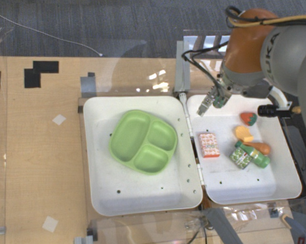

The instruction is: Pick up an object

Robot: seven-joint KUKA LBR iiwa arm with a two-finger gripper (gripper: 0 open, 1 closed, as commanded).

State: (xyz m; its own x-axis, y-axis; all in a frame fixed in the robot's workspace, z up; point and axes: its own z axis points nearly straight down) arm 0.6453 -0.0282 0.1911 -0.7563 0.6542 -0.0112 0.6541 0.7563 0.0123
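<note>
A grey KUKA arm (pixel 271 43) with an orange wrist band reaches in from the right over a wooden counter (pixel 38 164) bearing two shallow white bins side by side. The left bin (pixel 110 196) holds a green divided plate (pixel 142 140), lying flat near its middle. The right bin (pixel 247 188) holds the candidates for picking: a red-and-white patterned packet (pixel 209 145) near the bin's left wall, a green patterned bottle-like item (pixel 245 157) touching an orange carrot-shaped toy (pixel 260 148), a yellow-orange piece (pixel 243 134) just above them, and a small red strawberry-like toy (pixel 249 118) nearer the back. The gripper (pixel 208 103) hangs tilted over the right bin's back-left corner, apart from every item and with nothing between its jaws; whether the jaws stand parted or closed cannot be told at this angle. The pick appears not yet begun. A clean attempt would likely favour the packet, which lies alone with free space on both long sides, and would call for a descent squared to its edges; the clustered toys risk a pinch on two things at once. Print on the packet and bottle is too small to read, and the lettering on the arm's casing is only partly visible.
</note>
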